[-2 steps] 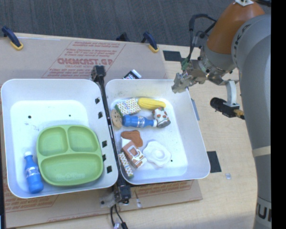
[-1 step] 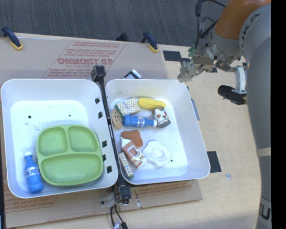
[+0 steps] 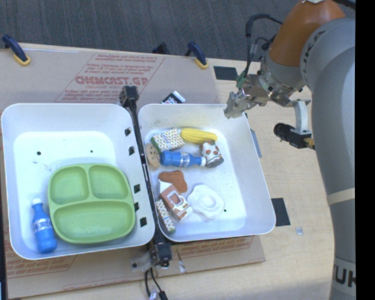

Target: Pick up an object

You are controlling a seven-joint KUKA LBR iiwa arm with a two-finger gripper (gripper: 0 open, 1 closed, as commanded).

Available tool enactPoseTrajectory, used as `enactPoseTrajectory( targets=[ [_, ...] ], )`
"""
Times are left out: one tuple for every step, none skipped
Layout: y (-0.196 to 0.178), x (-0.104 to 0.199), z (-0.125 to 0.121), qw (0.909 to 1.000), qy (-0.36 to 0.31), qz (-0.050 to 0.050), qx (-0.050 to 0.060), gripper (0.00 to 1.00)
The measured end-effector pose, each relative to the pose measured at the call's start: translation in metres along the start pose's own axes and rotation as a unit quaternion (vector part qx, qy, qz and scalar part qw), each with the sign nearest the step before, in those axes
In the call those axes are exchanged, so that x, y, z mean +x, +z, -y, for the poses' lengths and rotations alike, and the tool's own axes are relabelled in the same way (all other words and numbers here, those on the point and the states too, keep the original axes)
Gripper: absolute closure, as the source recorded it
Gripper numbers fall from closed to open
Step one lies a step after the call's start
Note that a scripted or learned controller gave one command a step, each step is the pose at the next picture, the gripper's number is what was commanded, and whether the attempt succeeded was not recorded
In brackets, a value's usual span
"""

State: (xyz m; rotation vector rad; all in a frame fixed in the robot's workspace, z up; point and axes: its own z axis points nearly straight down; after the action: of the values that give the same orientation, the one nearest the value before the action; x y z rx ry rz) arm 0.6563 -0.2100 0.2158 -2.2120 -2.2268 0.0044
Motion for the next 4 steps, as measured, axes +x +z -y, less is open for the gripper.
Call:
enactPoseTrajectory(
  targets=[
    [-0.012, 0.001, -0.001, 1.0, -0.004, 0.001, -0.001, 1.0],
    [-0.023, 0.001, -0.002, 1.0, -0.007, 0.002, -0.002, 1.0],
    [-0.022, 0.002, -0.002, 1.0, -0.008, 0.002, -0.002, 0.0],
    [0.069, 0.024, 0.05, 1.0, 0.001, -0.001, 0.001, 0.0]
  ],
)
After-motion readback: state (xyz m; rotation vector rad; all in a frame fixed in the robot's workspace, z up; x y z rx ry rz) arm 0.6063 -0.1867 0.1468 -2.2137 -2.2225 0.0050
